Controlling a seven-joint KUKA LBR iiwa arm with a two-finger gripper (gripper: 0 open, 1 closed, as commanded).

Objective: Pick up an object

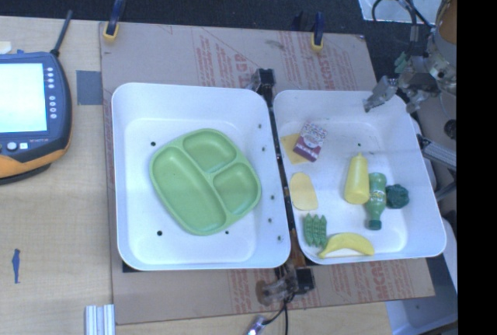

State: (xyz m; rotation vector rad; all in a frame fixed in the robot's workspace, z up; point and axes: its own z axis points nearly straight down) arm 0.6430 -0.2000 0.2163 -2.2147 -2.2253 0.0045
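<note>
I see my gripper point(382, 96) over the right bin's point(411, 244) far rim; finger state I cannot tell. Bottles point(356, 179), banana point(346, 246) and packet point(310, 141) lie crowded below; a green tray point(203, 182) sits left.

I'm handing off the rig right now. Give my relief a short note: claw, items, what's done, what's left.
Claw: over the right bin's far edge, holding nothing visible; whether open or shut can't be told.
Right bin: yellow bottle, green bottle, dark green lump, banana, yellow slab, red-white packet, small green piece.
Left bin: green divided plate.
Done: no pick yet. Left: descend, grasp one item, lift.
</note>
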